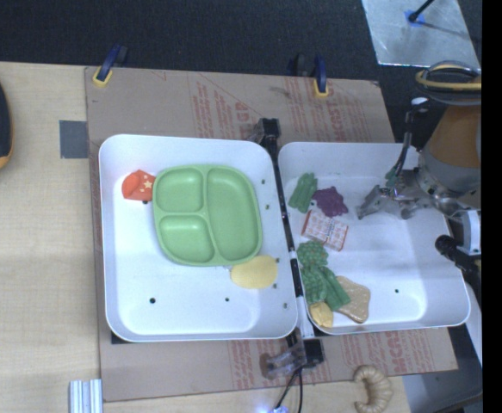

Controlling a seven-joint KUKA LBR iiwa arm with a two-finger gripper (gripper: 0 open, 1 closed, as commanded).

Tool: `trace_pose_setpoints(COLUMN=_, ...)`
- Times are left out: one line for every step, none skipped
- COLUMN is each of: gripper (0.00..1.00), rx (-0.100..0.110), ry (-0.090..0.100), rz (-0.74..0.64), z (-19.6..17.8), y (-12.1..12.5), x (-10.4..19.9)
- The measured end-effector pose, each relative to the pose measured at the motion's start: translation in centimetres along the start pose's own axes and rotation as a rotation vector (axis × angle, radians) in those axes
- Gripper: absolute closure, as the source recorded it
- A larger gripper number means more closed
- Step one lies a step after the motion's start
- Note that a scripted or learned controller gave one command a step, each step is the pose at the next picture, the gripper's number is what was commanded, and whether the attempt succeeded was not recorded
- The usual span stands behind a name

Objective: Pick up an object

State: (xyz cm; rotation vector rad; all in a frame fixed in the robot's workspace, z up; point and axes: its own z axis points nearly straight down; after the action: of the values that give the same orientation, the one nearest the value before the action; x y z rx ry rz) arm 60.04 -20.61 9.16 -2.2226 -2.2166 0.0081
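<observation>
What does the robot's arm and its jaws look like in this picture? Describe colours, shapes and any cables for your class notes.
The arm has an orange band, with a pale ring edged in yellow and black above it and grey metal below. The gripper is dull grey metal, with thin spidery prongs. A dark cable runs down beside the orange part. The picture is too blurred to show any markings.

One fixed camera looks down from above the desk point(35, 256) at a slant, facing toward the far edge where dark floor point(190, 15) begins; it stands far enough back to take in both white bins whole, the left bin point(130, 308) and the right bin point(423, 308), side by side near the middle. The arm point(453, 140) enters from the right edge; a strip of desk shows along the bottom.
</observation>
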Motion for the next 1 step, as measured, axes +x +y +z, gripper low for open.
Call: trace_pose_setpoints(gripper=0.00, rx=-0.025, ry=0.000, rz=-0.016, z=-16.94, y=6.04, x=7.98)
